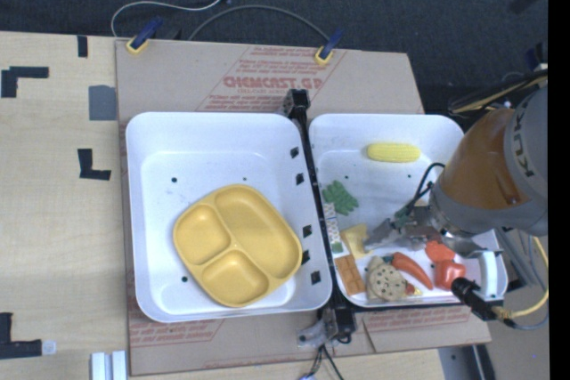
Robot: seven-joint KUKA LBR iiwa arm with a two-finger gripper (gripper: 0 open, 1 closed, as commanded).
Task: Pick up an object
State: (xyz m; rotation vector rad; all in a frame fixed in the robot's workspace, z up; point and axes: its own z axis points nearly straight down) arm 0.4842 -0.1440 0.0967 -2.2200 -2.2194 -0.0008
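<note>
My gripper (385, 234) hangs low inside the right bin (445, 131), reaching in from the right under the grey and orange arm (485, 173). Its tip is just right of a pale yellow wedge (354, 238) and above a round speckled cookie (386, 281). An orange carrot (411, 266) and a red piece (443, 262) lie just below the wrist. A green leafy piece (339, 196) lies to the upper left of the tip. A yellow corn cob (393, 153) rests near the bin's far wall. Nothing shows held in the gripper.
The left bin (160, 138) holds a yellow divided plate (236, 243). A tan waffle-like piece (349, 277) lies by the right bin's front left corner. A black divider (307, 182) separates the bins. Cables run behind the bench.
</note>
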